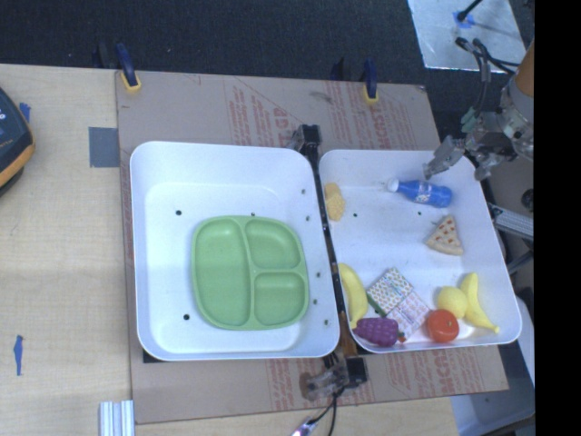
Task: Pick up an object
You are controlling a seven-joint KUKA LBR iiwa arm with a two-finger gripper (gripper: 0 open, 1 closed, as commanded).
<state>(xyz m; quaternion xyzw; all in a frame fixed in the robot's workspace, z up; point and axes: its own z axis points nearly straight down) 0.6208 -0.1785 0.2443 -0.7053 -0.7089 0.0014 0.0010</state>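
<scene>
The right bin point(372, 230) holds several toy items. A blue bottle point(422, 192) lies on its side near the far edge, and a pizza slice point(445, 236) sits just below it. Along the near edge are a yellow banana point(352, 291), purple grapes point(379, 331), a patterned packet point(398, 298), a red tomato point(442, 325), a lemon point(451, 300) and a second banana point(479, 302). A small yellow piece point(335, 201) rests by the bin's left wall. My gripper point(460, 162) hangs over the bin's far right corner, just above the bottle. It is open and holds nothing.
The left bin point(163, 180) carries a green divided plate point(250, 271). Both bins sit on a cardboard sheet point(227, 107) clamped at its far edge. A dark device with an orange rim point(11, 143) lies at the bench's far left.
</scene>
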